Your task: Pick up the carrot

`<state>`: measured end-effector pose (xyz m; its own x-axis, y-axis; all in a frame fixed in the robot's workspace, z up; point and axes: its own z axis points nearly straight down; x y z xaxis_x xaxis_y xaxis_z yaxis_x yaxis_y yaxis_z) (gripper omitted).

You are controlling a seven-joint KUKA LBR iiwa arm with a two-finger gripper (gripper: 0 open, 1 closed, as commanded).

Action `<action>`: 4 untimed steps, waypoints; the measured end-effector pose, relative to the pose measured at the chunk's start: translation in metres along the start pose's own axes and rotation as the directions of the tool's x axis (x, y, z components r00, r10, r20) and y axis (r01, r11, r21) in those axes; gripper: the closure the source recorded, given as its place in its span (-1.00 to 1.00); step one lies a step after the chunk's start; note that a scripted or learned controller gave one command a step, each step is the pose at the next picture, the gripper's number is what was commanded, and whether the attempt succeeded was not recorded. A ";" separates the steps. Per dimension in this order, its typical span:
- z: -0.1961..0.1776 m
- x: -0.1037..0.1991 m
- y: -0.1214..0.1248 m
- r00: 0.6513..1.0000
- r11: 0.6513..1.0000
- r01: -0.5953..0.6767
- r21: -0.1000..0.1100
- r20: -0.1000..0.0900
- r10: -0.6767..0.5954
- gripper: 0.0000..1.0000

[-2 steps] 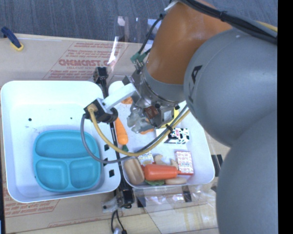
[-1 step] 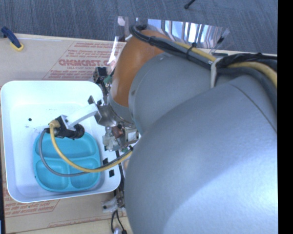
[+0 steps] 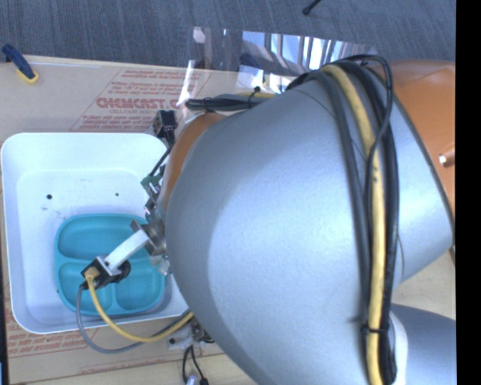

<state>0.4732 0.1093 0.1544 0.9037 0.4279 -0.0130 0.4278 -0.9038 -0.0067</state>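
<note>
The grey arm [image 3: 305, 239] bulks over the right side of the counter [image 3: 104, 79], which is covered by printed cardboard. Its tool [image 3: 155, 229] sits at the right edge of the left white bin [image 3: 32, 183]; whether it is wide or narrow I cannot tell. A teal divided tray [image 3: 80, 243] lies in that bin's near half. Where the carrot lies I cannot tell. A blue clamp [image 3: 20, 64] rests at the far left corner.

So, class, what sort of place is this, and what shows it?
Probably a robotics lab or test bench: a large grey robot arm reaches over a white bin holding a blue tray, set on printed brown paper.
</note>
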 end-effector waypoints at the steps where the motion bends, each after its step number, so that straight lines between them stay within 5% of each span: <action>1: -0.070 0.029 -0.059 0.983 0.983 0.184 -0.003 -0.010 -0.184 1.00; 2: -0.078 0.068 -0.071 0.999 0.999 -0.051 -0.004 -0.012 0.051 1.00; 3: 0.022 0.069 -0.080 0.971 0.971 0.238 -0.002 0.000 -0.238 1.00; 4: 0.021 0.069 -0.080 0.971 0.971 0.239 -0.003 -0.001 -0.239 -1.00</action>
